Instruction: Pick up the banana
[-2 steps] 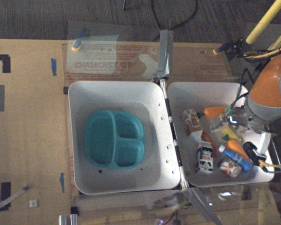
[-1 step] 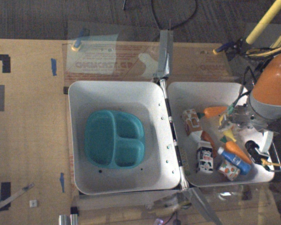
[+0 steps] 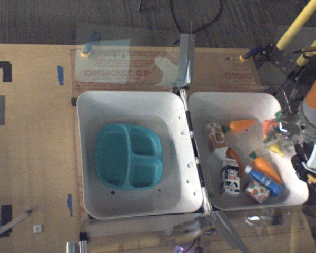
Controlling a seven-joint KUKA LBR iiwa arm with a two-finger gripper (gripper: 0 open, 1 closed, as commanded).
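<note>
A small yellow piece that looks like the banana (image 3: 276, 150) lies in the right bin (image 3: 237, 101), close to its right wall. Most of it is hidden under the gripper. The gripper (image 3: 280, 136) hangs low over that spot, directly above the yellow piece, on the grey arm with the orange band (image 3: 315, 96) that comes in from the right. A red and green toy (image 3: 270, 125) sits just beside the gripper's upper left.
The right bin also holds two orange carrots (image 3: 243, 125) (image 3: 268, 170), a blue bottle (image 3: 264, 181), a cow-print carton (image 3: 230, 177) and two other small cartons (image 3: 216, 136) (image 3: 257, 192). A teal divided plate (image 3: 129, 155) lies in the left bin (image 3: 95, 109).
</note>
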